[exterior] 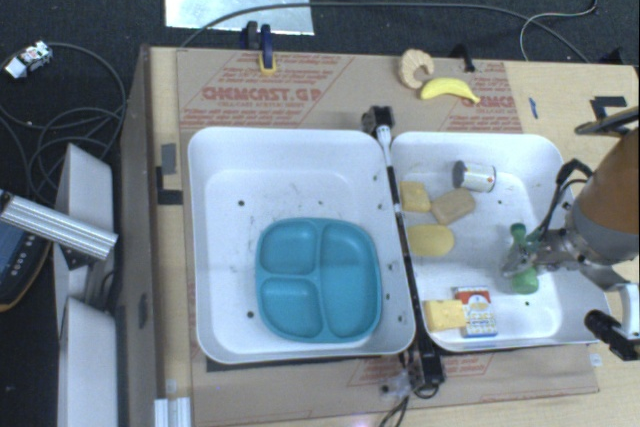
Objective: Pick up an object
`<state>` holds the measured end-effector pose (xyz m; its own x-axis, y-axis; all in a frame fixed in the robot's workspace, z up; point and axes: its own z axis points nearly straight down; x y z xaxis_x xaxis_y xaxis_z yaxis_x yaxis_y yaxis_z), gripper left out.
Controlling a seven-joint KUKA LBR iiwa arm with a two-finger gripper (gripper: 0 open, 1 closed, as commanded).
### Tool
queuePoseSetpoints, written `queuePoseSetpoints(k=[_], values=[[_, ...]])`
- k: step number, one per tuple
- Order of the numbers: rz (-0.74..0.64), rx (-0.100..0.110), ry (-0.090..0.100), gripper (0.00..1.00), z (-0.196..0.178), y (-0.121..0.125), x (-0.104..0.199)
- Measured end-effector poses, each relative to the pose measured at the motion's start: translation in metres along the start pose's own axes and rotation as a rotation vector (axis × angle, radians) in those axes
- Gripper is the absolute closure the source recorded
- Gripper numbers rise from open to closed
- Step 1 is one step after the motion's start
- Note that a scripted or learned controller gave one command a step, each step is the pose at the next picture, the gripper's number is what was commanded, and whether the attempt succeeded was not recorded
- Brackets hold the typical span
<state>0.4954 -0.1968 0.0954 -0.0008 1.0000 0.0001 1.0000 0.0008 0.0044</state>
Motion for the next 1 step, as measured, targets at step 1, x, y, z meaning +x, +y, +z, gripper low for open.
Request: queuePoseSetpoints(k=[1], values=[[-0.003, 0.003, 0.001, 1.0, -0.0003, 0.0223, 0.0662]])
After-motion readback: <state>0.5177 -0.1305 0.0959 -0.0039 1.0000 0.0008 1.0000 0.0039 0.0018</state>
